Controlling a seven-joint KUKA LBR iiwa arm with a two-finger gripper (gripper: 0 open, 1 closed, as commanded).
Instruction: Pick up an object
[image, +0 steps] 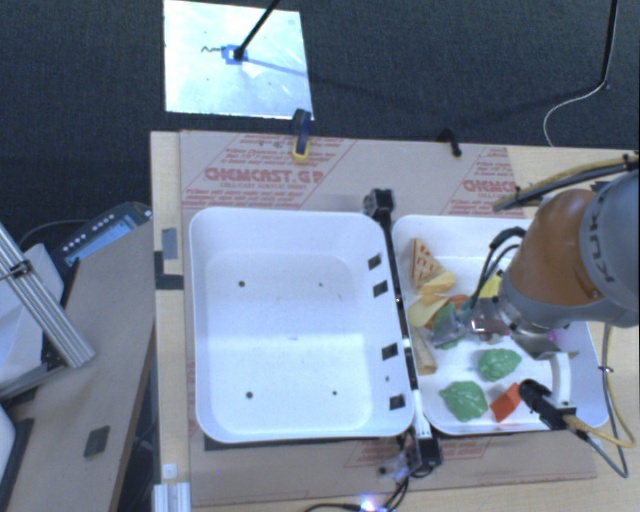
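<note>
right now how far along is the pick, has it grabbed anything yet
Done: the arm has reached into the right bin, and its gripper sits low over the pile of yellow pieces. In hand: nothing that can be confirmed, since the view is too blurred at the gripper. Left: securing an object and lifting it. The two green pieces and the red piece lie untouched.

Robotics lab: arm (575, 255), bench bins (290, 225)
</note>
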